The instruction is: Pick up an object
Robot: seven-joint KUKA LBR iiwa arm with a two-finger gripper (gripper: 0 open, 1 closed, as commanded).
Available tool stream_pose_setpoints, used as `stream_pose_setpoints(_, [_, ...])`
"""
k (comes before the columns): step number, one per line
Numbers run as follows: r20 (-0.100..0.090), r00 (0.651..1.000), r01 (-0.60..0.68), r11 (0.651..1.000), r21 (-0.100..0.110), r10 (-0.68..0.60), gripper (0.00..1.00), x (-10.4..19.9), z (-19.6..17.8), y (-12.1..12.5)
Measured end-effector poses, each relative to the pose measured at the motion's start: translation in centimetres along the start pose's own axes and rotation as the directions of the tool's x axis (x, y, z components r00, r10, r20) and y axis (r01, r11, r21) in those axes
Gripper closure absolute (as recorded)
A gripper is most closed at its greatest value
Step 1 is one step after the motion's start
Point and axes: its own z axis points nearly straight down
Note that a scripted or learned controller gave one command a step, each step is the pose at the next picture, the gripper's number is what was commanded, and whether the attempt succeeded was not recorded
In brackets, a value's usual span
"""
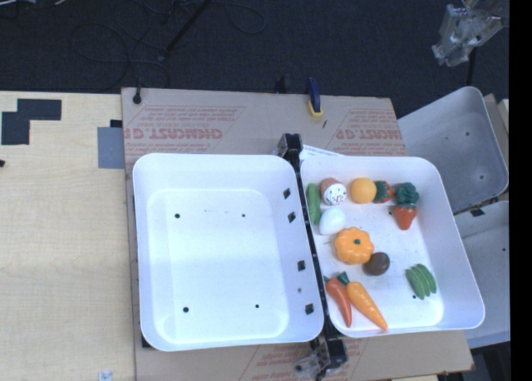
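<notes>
The toy foods all sit in the right bin point(453, 288). A little orange pumpkin point(353, 245) is near the middle. Just below it to the right is a small brown ball point(376, 264). Two orange carrots point(356, 299) lie side by side near the front edge, with their leafy ends close to the pumpkin. A green bumpy veggie point(421, 279) lies by itself to the right of them. Near the back are a round orange fruit point(362, 190), a white spotted ball point(335, 195), a white egg shape point(332, 221) and a long green piece point(313, 203) against the left wall. A red piece with a green top point(405, 205) is at the back right.

The left bin point(158, 246) is beside it, and they touch in the middle. Both rest on brown cardboard point(208, 126) on the light wood surface point(58, 246).

The claw point(467, 28) is high up in the far right corner, well apart from the bins and the food. I cannot tell how its grip is set.
</notes>
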Motion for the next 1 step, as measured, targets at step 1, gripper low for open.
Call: stream_pose_setpoints(1, [0.000,1.000,0.000,1.000,0.000,0.000,1.00,-3.55,0.00,0.01])
